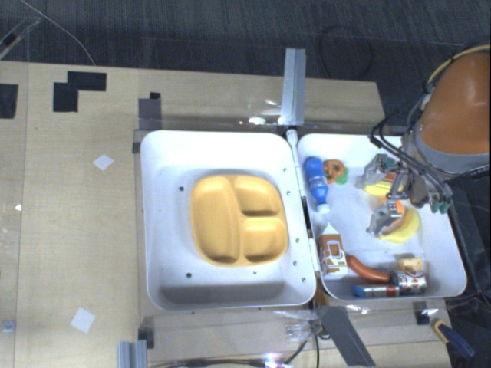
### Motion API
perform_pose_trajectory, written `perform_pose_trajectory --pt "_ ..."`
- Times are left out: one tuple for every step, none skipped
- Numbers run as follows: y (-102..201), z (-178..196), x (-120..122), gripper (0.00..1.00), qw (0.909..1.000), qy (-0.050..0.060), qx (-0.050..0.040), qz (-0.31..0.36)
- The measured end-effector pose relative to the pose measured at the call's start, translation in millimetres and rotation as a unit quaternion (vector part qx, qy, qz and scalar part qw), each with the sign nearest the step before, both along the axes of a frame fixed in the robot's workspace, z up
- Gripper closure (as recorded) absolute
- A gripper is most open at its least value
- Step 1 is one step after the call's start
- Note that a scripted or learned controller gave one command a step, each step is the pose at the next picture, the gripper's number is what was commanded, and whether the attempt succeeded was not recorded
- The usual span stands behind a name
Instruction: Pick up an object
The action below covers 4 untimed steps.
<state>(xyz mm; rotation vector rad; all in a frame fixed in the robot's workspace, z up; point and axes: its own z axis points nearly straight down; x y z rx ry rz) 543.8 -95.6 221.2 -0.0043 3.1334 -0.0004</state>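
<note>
My gripper [386,219] hangs over the right bin [449,261], its metal fingers just above the left edge of a yellow banana-like piece [406,227]. Nothing shows between the fingers, which look slightly apart. Further yellow pieces [376,184] lie behind the gripper. A blue bottle [315,179] lies along the bin's left wall, with a small orange and green toy [334,171] beside it. Near the front lie a white bottle with a brown label [331,250], an orange sausage-shaped piece [367,268], a blue-ended marker [372,290] and a small can [410,283].
The left bin [165,205] holds a yellow divided tray [236,218]. A metal post [294,87] stands behind the divider between the bins. The arm's orange band [460,110] looms over the right bin's far right corner.
</note>
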Motion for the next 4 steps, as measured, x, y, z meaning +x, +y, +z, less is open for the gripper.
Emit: perform_pose_trajectory --pt "5 -89 -2 0.00 0.9929 0.000 0.0011 -0.119" --pt "-56 -132 5 0.00 0.9731 -0.003 0.0016 -0.230" --pt "-78 -132 -8 0.00 0.9439 -0.003 0.0032 -0.330" --pt "-95 -132 -38 0.00 0.8979 -0.003 0.0045 -0.440"
